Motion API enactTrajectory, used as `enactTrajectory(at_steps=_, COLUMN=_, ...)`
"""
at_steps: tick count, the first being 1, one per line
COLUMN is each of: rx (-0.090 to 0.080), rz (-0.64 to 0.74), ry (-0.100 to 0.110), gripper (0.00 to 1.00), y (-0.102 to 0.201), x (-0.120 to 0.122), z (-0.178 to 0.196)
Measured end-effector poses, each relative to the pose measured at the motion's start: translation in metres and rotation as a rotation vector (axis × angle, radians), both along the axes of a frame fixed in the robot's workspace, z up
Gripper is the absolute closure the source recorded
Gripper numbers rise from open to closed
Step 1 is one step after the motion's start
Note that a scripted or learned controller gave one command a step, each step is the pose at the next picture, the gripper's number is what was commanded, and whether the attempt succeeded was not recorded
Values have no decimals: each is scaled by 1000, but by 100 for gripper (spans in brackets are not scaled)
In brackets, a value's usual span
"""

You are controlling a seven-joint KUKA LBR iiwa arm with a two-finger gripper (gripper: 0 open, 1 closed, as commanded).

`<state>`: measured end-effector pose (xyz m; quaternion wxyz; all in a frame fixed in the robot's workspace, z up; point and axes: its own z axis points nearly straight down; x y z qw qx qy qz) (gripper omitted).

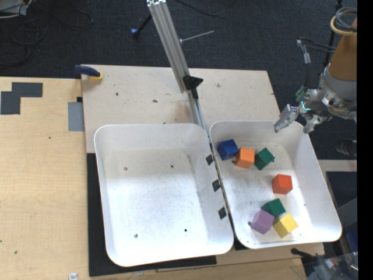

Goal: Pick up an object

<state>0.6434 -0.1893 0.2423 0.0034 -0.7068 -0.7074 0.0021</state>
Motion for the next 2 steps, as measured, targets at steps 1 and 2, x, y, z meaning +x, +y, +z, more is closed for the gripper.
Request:
enactTrajectory(at_steps=1, rx=-2, rz=4, ry=-4, gripper=0, y=1, x=1, z=3)
enactTrajectory(at_steps=2, rx=0, rz=5, ry=-1, gripper=0, y=6, x=5, z=-43)
